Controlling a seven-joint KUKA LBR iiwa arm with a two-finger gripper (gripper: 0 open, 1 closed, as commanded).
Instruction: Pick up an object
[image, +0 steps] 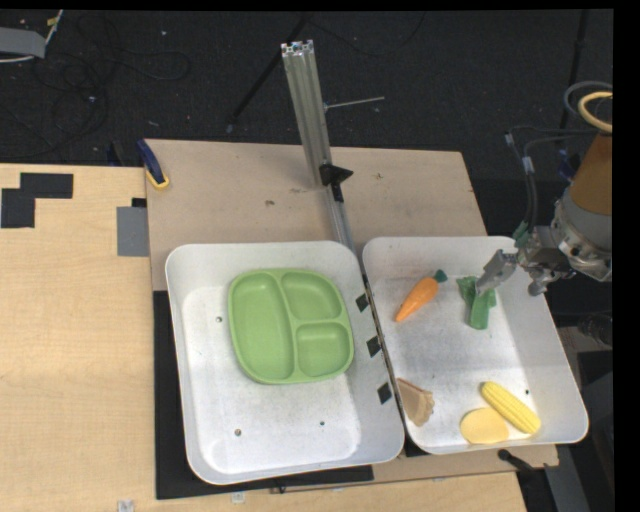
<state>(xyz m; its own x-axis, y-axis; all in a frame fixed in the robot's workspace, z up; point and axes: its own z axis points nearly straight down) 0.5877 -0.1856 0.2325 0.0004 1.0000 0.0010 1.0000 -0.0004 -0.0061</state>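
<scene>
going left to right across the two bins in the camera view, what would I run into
green divided plate → brown scrap → orange carrot → green block → gripper. The yellow corn and the yellow disc overlap the block's span, so they are left out.

**Plastic, wood and metal**

The bins (270, 440) look matt white and scuffed grey. The green plate (291, 325) and carrot (417, 298) look like smooth plastic. The bench (240, 190) is pale wood; the post (306, 110) is brushed metal.
</scene>
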